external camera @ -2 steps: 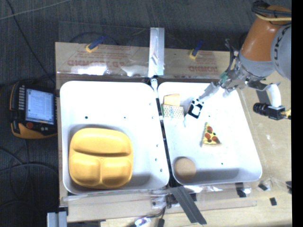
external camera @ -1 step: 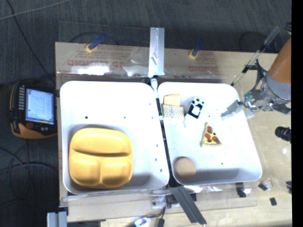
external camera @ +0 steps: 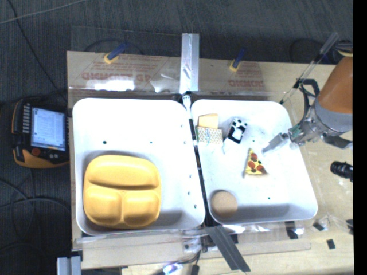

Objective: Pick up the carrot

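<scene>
Carrot: I cannot tell where it is. No toy in the bins looks like a carrot to me, so it may be tucked under something.
Claw (external camera: 274, 144): low over the right white bin (external camera: 281, 188), near the table's (external camera: 275, 76) right edge. I cannot tell how open it is, and I see nothing in it.
Closest toy: a pizza slice with red dots (external camera: 256, 164), just beside the claw's tip.
Other toys: a black and white toy (external camera: 236, 129), a pale yellow block (external camera: 208, 121) on a speckled green box (external camera: 210, 135), and a round tan ball (external camera: 223, 201).
Left white bin (external camera: 80, 113): a big yellow bread loaf (external camera: 121, 190).
Next: I think the claw must hunt for the carrot first.
</scene>
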`<state>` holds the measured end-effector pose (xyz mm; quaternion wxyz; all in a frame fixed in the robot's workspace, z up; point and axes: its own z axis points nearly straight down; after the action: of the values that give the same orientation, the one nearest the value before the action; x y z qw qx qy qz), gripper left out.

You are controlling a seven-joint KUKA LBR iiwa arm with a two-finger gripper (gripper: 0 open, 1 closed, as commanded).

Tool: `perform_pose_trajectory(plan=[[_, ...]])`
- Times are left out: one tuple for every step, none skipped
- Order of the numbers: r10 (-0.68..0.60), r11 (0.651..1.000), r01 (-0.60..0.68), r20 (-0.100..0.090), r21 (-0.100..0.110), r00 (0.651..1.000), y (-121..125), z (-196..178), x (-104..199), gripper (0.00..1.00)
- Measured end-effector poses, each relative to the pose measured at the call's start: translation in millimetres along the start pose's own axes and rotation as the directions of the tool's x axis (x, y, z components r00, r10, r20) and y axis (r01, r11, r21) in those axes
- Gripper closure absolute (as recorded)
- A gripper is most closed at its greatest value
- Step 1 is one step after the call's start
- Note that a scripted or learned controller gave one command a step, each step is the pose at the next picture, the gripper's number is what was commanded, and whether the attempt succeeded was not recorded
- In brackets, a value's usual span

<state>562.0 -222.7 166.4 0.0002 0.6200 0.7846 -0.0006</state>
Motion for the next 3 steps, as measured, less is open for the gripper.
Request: perform_pose_trajectory(plan=[[0.528, 0.849, -0.528, 0.003, 0.001, 0.849, -30, -82, 6, 0.00], [0.526, 0.850, -0.526, 0.004, 0.003, 0.850, -29, -90, 6, 1.00], [0.408, 0.913, -0.408, 0.003, 0.002, 0.913, 18, -97, 22, 1.00]])
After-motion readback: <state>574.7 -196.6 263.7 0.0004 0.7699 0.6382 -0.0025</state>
